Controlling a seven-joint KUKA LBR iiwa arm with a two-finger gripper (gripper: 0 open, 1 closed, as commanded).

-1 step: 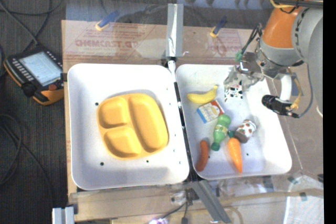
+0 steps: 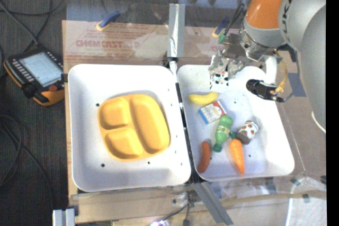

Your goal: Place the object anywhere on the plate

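Now you see the gripper (image 2: 219, 78) hanging over the far left part of the right bin (image 2: 275, 159), just beyond the banana (image 2: 204, 97); whether it is spread or pressed together you cannot tell, and nothing is visibly pinched in it. Near the banana lie a small carton (image 2: 212, 112), a green bottle (image 2: 223, 132), a sausage (image 2: 204, 156), a carrot (image 2: 237, 155) and a small rounded toy (image 2: 247, 131). In the left bin (image 2: 85, 166) sits the yellow plate (image 2: 133, 125), three compartments bare.
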